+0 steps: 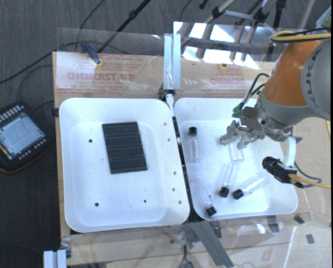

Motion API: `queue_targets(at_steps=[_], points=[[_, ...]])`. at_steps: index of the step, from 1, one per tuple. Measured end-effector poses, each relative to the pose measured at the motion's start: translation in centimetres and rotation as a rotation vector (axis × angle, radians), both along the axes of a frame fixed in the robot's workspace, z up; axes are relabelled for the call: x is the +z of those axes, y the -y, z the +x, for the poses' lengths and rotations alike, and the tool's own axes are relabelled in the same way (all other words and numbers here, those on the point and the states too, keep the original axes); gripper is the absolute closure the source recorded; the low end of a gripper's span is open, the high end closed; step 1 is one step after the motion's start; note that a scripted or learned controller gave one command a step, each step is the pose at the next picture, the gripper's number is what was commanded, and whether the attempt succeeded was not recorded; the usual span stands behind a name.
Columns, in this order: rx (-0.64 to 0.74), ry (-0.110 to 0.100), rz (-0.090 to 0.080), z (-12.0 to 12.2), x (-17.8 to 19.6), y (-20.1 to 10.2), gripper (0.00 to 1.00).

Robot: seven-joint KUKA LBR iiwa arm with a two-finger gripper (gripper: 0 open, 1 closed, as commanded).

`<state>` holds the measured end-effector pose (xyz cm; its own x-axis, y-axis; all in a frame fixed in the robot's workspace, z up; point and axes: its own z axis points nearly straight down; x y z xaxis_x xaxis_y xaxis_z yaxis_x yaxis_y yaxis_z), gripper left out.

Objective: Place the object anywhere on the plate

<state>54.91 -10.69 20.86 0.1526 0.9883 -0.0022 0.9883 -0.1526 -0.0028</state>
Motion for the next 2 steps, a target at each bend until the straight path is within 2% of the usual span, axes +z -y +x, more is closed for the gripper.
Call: queue_targets(at_steps=[1,2], points=[[0.000,0.001,0.001,1.9,3.5,-7.4,1.00],[0.114,-0.002,0.001,0.4,-2.4,-15.0,1.00]])
